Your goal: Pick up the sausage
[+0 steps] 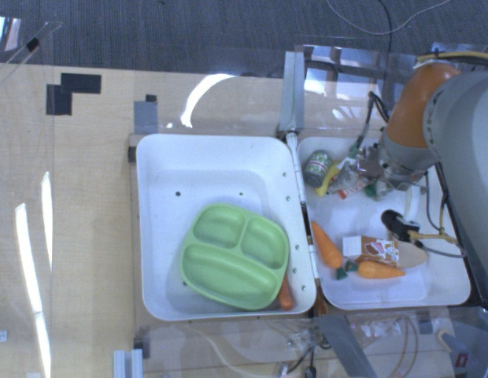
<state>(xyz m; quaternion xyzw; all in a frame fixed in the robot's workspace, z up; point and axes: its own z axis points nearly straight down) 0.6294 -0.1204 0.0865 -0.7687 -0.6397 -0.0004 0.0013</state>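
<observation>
A short orange-brown piece, apparently the sausage (285,294), lies in the left bin (153,211) against its right wall, tucked partly under the edge of the green divided plate (234,256). My gripper (359,173) hangs low over the upper part of the right bin (449,290), well away from that piece. It sits next to a small can (316,166) and a yellow item (330,179). Its tips are lost in the clutter there.
The right bin also holds an orange carrot (327,245) near its left wall, a second carrot (378,271) lower down, and a white printed packet (375,248). A metal frame (291,93) stands behind the divider between the bins.
</observation>
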